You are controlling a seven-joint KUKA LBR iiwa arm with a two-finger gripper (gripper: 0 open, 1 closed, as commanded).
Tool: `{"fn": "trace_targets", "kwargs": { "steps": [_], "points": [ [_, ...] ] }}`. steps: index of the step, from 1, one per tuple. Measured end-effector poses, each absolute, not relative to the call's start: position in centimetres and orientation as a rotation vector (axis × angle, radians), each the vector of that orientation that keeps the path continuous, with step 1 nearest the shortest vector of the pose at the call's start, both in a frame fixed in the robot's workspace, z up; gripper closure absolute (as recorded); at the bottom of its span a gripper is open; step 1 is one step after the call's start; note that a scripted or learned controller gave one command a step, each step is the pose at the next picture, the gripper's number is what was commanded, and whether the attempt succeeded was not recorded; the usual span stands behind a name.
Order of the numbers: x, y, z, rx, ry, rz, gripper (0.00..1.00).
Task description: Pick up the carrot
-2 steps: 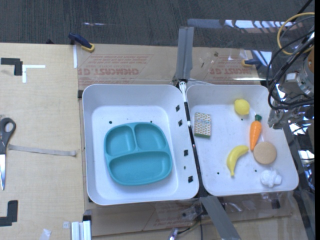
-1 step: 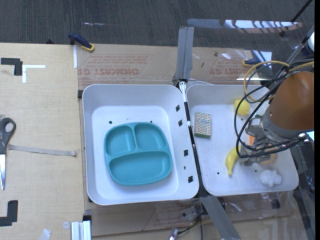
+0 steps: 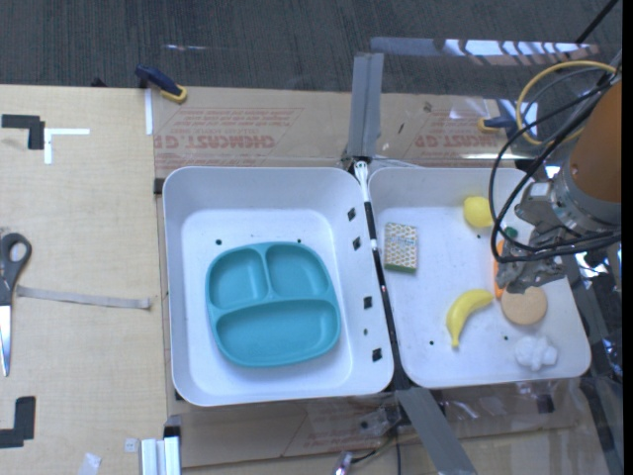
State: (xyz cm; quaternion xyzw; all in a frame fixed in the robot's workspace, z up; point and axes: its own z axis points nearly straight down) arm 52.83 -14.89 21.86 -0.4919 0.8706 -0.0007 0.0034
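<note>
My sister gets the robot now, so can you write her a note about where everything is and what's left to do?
Gripper: low over the right bin, by its right side. Whether the jaws are open or shut can't be told from here.
Carrot: a bit of orange shows at the gripper, mostly hidden. It can't be said to be held.
Also in the right bin: banana, lemon, a tan round thing, a white lump and a small patterned box.
Left bin: blue plate.
Done: the arm has reached the carrot.
Left: grip it for sure, then lift.
</note>
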Motion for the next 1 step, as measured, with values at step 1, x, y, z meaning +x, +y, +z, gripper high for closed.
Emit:
{"fn": "trace_targets", "kwargs": {
  "steps": [1],
  "points": [
    [48.15,-16.17,13.93,-1.609,2.695,0.002,1.0]
  ]
}}
